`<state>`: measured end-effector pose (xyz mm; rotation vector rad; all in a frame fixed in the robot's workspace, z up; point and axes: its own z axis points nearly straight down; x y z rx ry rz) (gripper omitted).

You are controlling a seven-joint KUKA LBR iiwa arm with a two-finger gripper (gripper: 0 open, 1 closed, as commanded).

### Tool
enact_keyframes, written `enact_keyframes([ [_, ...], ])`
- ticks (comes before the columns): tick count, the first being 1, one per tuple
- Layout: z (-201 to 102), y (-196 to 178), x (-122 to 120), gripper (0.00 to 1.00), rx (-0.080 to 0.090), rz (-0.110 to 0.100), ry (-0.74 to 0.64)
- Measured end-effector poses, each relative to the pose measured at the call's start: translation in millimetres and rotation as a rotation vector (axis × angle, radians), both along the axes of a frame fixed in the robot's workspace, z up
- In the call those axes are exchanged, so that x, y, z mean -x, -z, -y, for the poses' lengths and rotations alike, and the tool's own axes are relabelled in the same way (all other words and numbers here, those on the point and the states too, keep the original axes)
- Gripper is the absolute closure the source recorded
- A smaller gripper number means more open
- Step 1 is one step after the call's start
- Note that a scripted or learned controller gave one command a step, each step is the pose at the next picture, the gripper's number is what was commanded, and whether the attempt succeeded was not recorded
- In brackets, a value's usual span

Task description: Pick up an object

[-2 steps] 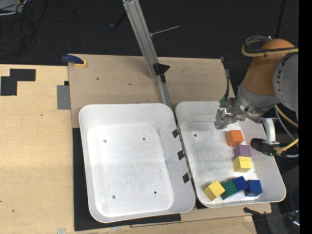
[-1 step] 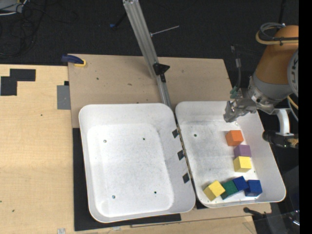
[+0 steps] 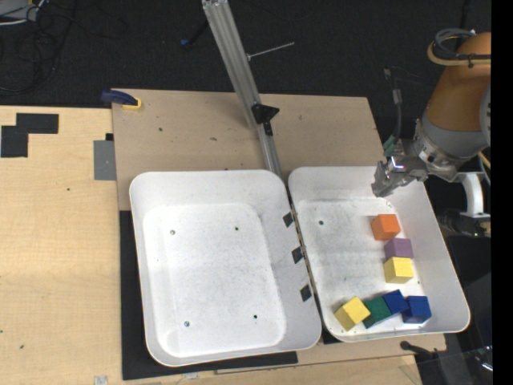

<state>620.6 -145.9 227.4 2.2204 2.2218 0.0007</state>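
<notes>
The gripper (image 3: 388,176) hangs just above the orange cube (image 3: 385,226); I cannot tell its state. Descending off-centre could nudge the cube into the purple cube (image 3: 398,248) behind it.

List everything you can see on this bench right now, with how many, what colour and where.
bins: 2, white, side by side on the bench; left bin, right bin
orange block: 1, right bin, near its far right side
purple block: 1, right bin, just in front of the orange one
yellow blocks: 2, right bin; one below the purple one, one at the near edge
green block: 1, right bin, near edge
blue blocks: 2, right bin, near right corner
metal rail: 1, grey, slanting behind the bins
clamp: 1, blue and yellow, far left of the board
arm: 1, grey with orange band, right
gripper: 1, above the right bin's far edge
</notes>
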Motion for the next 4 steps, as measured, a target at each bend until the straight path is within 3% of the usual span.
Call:
enact_keyframes([
  [3, -150, -8, 56, 1.00, -0.003, -0.005, -0.004],
  [4, -203, -3, 57, 1.00, -0.002, -0.006, -0.004],
])
